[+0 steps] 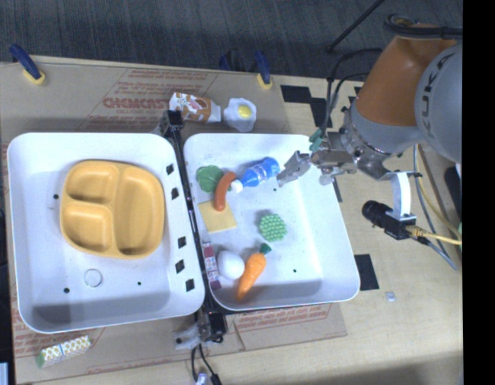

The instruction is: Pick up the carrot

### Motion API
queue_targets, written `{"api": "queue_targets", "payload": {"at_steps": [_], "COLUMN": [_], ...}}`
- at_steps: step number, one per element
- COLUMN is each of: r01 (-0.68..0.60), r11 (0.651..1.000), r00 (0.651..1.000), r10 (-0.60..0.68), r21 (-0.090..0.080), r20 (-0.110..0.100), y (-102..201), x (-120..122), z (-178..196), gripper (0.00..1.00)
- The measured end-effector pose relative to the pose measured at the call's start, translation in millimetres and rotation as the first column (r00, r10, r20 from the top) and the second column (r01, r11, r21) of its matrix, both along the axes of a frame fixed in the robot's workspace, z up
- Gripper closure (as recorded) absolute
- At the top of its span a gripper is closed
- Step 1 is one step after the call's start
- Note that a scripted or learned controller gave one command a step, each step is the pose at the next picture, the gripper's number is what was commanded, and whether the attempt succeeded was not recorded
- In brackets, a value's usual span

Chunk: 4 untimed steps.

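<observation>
Carrot lies in the right bin, near-middle area, orange body angled with its green top pointing far-right. White egg sits just beside it on the left, touching or almost touching. Green bumpy ball is just beyond the carrot's green end.

Gripper is at the far-right part of the same bin, hanging off the grey arm with the orange band that comes in from the right. Fingers point left toward the blue bottle; nothing is visible between them. Whether they are spread or closed can't be made out at this resolution, so cannot tell.

Carrot relative to fingers: well apart, carrot is nearer to the camera and a bit left of the fingertips, with the green ball between the two. No contact with the carrot.

Other items in the right bin: sausage leaning over a green leafy piece, yellow cheese slice just near of them.

Left bin holds a yellow divided tray. On the tabletop beyond the bins: a small carton and a yellow-and-white item.
</observation>
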<state>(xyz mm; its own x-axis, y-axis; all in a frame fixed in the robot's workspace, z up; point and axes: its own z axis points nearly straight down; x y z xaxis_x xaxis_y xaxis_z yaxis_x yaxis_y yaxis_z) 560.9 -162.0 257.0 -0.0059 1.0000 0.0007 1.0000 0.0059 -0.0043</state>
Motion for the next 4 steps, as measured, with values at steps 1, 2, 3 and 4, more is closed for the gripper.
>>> {"api": "queue_targets", "payload": {"at_steps": [1, 2, 3, 4], "r01": [-0.159, -0.092, -0.105, -0.11], "r11": [0.987, 0.996, 0.994, 0.994], "r00": [0.987, 0.996, 0.994, 0.994], "r10": [0.159, 0.092, 0.105, 0.11], "r21": [0.001, 0.001, 0.0, -0.001], "r20": [0.001, 0.0, 0.002, 0.001], "y": [47.3, 52.1, 51.5, 51.8], "x": [-44.8, -85.3, -85.1, -84.8], "z": [-165.8, -166.1, -165.9, -156.3], "gripper": [0.0, 0.0, 0.0, 1.0]}}
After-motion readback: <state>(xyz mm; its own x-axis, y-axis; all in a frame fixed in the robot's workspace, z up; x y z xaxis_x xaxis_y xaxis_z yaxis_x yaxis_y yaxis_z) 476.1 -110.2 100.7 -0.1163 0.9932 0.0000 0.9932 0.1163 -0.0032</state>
